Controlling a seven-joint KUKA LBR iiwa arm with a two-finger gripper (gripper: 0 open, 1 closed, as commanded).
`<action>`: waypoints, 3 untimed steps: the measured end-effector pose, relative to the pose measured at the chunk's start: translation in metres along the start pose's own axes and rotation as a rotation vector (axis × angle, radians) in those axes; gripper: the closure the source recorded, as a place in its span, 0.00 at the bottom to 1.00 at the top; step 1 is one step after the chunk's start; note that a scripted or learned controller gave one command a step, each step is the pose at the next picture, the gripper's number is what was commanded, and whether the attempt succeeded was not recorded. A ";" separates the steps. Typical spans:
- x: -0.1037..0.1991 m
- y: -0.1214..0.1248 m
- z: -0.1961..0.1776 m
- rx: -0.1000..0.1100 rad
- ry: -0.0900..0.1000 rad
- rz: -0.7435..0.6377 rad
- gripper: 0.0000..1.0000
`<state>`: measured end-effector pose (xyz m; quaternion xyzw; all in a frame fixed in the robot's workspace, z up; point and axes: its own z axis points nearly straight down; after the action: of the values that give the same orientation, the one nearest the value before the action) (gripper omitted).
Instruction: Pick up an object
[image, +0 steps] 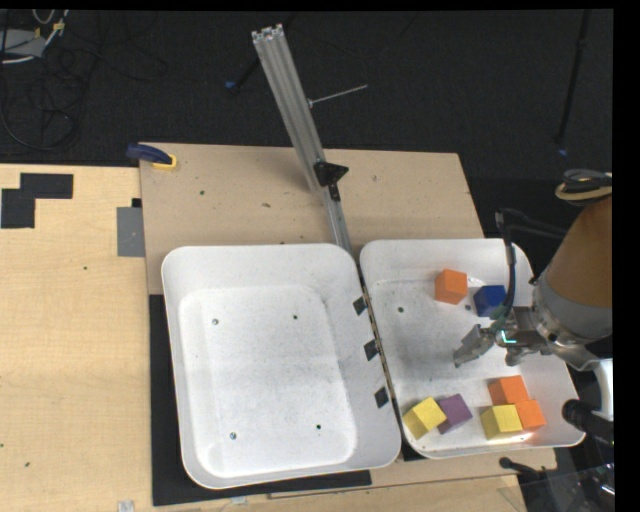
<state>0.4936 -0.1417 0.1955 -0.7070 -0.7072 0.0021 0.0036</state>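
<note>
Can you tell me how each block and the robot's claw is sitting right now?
orange block: resting alone in the right bin, near its far side.
blue block: resting, near the orange block.
yellow block: touching the purple block.
orange and yellow cluster: packed together near the corner.
gripper: over the bin, holding nothing visible.
left bin: flat.

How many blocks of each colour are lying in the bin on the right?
Orange blocks: 2, one at the back and one near the front
Yellow blocks: 2, one and another
Blue block: 1
Purple block: 1
Total: 6
</note>
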 end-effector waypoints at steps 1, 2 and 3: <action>-0.001 0.001 -0.002 -0.004 -0.001 0.004 0.00; -0.007 -0.005 0.059 0.002 0.001 0.001 0.00; -0.007 -0.004 0.105 -0.006 0.000 0.002 0.00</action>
<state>0.4884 -0.1480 0.0901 -0.7078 -0.7064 0.0001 0.0014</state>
